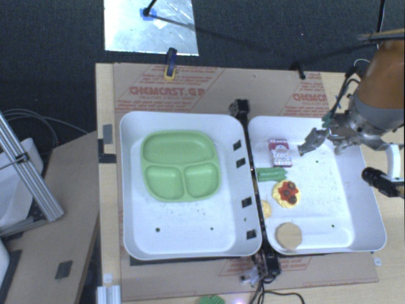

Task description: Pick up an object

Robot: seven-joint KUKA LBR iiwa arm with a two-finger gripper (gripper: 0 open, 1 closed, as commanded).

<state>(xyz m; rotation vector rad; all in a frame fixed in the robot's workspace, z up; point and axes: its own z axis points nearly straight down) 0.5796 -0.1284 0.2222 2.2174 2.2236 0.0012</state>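
The right white bin (354,195) holds a small red and white box (279,152), a green bar (271,173), a yellow piece with red dots (286,193), a pale yellow scrap (266,209) and a tan round cookie (289,235). My gripper (312,141) hangs over the upper part of this bin, just right of the red and white box and apart from it. Nothing shows between its fingers.
The left white bin (136,233) holds a green three-compartment plate (181,164). A black divider with clips (248,170) runs between the bins. A metal sheet (150,16) lies beyond the bench, and a metal frame (25,176) stands at the left.
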